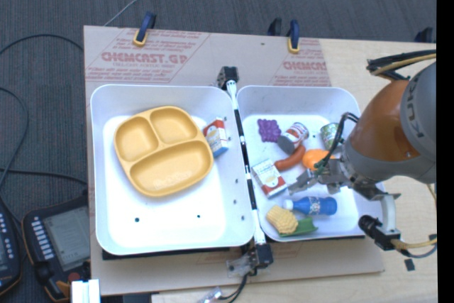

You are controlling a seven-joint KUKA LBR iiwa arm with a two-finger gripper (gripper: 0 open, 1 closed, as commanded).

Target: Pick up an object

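**Claw hovering low over the right bin's clutter, nothing in its grip yet**

The arm [394, 128] is reaching in from three o'clock and is hanging over the right bin [248, 125]. Its claw [306, 182] is sitting low among the toys, with its dark fingers [296, 186] pointing toward nine o'clock. They are looking narrowly parted, and no object is showing between them, so I am judging the grasp as not yet made.

Candidates are lying close by. A blue bottle [314, 206] is resting just at six o'clock from the claw, a red sausage [289, 160] just at eleven o'clock, and an orange piece [315, 157] at twelve o'clock, partly tucked under the wrist. A small carton [268, 177] is lying at nine o'clock, and a corn cob [282, 219] near seven o'clock. Purple grapes [267, 129] and a red-and-white can [296, 132] are sitting farther toward the bin's twelve o'clock side. In the left bin [103, 174], a yellow divided plate [164, 150] is lying with a small milk carton [217, 138] at its three o'clock edge.

The step in hand appears to be the final approach. The next move is calling for the fingers to straddle one item, most likely the bottle or the sausage, then close and lift straight up without dragging neighbours along.
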